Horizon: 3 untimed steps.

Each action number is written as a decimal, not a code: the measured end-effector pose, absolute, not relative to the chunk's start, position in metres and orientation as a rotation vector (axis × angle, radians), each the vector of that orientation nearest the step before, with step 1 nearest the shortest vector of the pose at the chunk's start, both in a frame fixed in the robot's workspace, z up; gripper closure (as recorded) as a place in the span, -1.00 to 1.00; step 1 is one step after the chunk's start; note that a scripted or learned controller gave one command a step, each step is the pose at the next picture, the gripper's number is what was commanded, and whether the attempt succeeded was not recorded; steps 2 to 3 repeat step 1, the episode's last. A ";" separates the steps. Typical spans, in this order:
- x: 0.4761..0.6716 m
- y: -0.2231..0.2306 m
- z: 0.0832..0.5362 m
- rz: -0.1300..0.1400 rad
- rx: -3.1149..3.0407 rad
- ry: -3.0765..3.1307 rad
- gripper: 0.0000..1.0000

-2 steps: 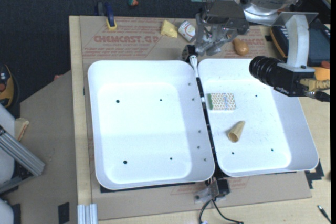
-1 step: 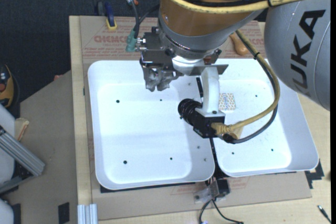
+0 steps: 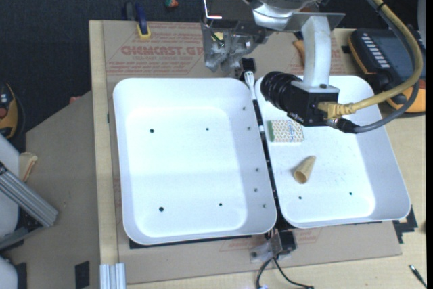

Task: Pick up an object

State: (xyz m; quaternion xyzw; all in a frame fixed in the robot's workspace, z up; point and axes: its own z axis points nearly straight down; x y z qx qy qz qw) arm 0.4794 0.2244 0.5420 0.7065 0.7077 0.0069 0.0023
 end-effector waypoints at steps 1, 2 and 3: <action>0.477 0.223 0.389 -0.027 2.227 2.224 1.00; 0.477 0.223 0.389 -0.027 2.227 2.224 1.00; 0.477 0.223 0.389 -0.027 2.227 2.224 1.00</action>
